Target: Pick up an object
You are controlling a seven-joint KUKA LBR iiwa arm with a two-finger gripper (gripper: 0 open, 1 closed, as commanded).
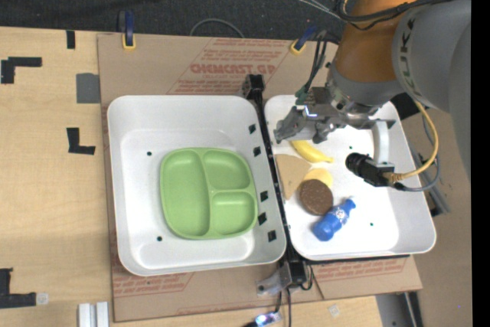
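In the right bin (pixel 406 233) lie a yellow banana-like piece (pixel 312 152), a brown round cookie-like disc (pixel 315 197) resting against a pale yellow piece (pixel 319 178), a tan flat wedge (pixel 289 165) and a small blue bottle (pixel 334 220). My gripper (pixel 305 126) hangs low over the bin's upper left part, just above the yellow piece. Its fingers (pixel 287 128) are spread, with nothing seen between them.
The left bin (pixel 134 142) holds a green divided plate (pixel 208 191). A black divider (pixel 264 165) runs between the bins. A black cable fitting (pixel 367 167) hangs from the arm over the right bin. Cardboard lies under both bins.
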